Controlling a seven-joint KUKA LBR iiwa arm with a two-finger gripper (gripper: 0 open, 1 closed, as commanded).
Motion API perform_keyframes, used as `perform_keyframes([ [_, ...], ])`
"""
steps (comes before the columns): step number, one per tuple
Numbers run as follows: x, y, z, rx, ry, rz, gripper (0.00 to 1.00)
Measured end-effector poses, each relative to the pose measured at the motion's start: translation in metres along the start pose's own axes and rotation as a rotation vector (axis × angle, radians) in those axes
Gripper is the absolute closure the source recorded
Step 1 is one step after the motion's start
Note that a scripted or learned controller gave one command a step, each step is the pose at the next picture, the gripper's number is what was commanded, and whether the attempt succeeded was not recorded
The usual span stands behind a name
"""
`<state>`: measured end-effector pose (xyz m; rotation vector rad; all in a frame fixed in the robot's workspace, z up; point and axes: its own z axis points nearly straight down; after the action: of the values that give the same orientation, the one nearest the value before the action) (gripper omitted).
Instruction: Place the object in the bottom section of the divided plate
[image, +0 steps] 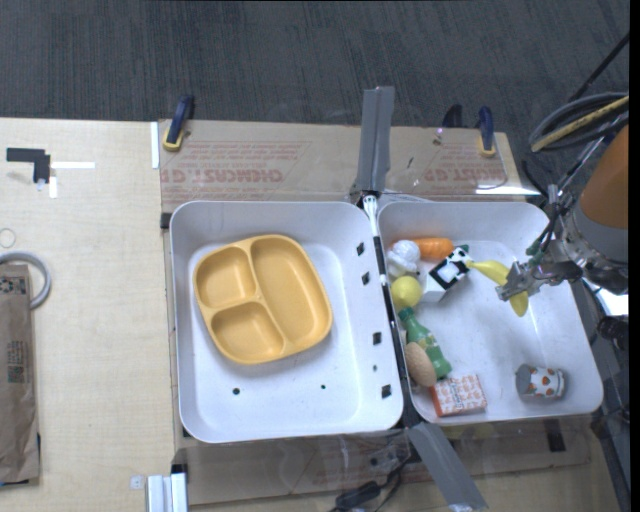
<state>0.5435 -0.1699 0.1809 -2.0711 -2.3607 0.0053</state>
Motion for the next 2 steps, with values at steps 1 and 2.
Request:
perform_keyframes([
  [1, 0.1105, 0.0107, -0.0102, 0.000, 0.001, 0.052, 1.00],
  [2, 0.1102, 0.0107, -0.0102, 0.000, 0.001, 0.052, 0.00],
])
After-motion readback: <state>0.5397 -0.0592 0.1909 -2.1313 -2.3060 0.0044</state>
